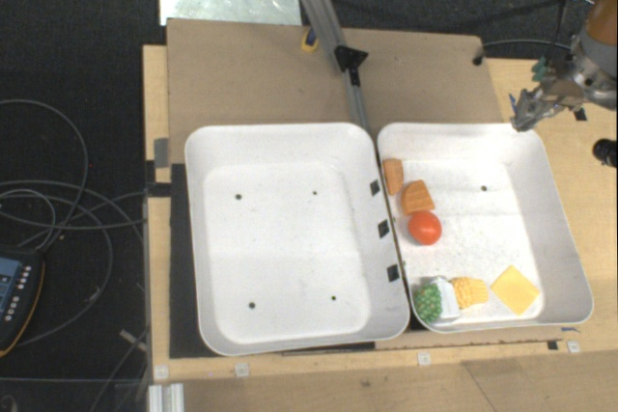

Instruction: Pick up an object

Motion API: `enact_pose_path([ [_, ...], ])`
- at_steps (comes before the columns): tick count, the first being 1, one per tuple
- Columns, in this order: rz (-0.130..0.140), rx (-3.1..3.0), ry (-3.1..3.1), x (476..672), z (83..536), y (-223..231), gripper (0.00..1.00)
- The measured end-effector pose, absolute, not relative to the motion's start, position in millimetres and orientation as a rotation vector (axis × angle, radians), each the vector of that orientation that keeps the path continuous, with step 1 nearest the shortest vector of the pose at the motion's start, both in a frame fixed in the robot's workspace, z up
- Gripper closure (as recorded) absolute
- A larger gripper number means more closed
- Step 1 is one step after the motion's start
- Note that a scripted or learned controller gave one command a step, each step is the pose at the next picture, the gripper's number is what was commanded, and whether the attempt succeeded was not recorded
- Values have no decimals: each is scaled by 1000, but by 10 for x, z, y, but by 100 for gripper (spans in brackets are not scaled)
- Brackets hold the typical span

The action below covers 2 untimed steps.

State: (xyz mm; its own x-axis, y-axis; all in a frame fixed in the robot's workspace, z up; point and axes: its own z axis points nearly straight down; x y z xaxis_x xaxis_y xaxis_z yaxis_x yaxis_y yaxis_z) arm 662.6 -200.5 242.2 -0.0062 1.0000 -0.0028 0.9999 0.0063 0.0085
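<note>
Pincer [522,117] sits at upper right, can't tell its spread; we risk clipping the right bin [555,178] rim heading for the tomato [425,228].

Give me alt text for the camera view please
The gripper hovers over the right bin's far right corner. That bin holds a tomato, bread slice, corn, cheese and peas.
</note>
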Motion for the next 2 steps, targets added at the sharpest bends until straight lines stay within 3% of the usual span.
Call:
enact_pose_path([
  [2,5,2210,2233,6477,2545,-847,100],
])
